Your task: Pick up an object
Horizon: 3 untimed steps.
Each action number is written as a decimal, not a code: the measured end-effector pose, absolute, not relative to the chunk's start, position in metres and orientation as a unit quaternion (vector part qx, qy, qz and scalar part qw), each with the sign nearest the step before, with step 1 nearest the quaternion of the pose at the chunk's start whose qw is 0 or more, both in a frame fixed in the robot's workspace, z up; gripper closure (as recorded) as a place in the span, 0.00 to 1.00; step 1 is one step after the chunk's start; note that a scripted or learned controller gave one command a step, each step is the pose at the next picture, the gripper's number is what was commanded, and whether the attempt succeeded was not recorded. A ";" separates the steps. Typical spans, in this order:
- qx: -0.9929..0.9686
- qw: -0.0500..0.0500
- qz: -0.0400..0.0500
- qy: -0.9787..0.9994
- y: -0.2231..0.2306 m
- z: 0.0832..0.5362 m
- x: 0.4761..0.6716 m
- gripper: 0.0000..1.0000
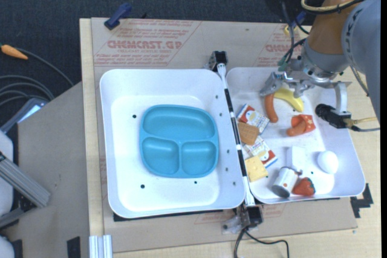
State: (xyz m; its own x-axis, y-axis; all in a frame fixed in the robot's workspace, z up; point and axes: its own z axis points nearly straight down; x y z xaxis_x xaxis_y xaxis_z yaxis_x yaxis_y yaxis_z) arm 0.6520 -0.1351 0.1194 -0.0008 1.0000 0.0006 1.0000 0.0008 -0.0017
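The left bin [115, 130] holds a blue divided tray [179, 141]. Right of that tray, the right bin [347, 154] holds snack packets [253, 119], a cheese wedge [256, 170], an orange sausage [271, 108], a banana [289, 98], a red pepper [302, 124], a can [282, 181], a strawberry [304, 188] and a white egg [328, 161]. The gripper [290, 84] sits just above the banana; whether it is spread or closed cannot be told.

We find the right bin [354, 160] crowded along its left edge by packets [254, 118], open floor near its right edge, blue tray [179, 141] filling the left bin's [115, 130] centre
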 end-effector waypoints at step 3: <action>-0.707 0.000 -0.001 -0.708 -0.095 0.194 0.667 1.00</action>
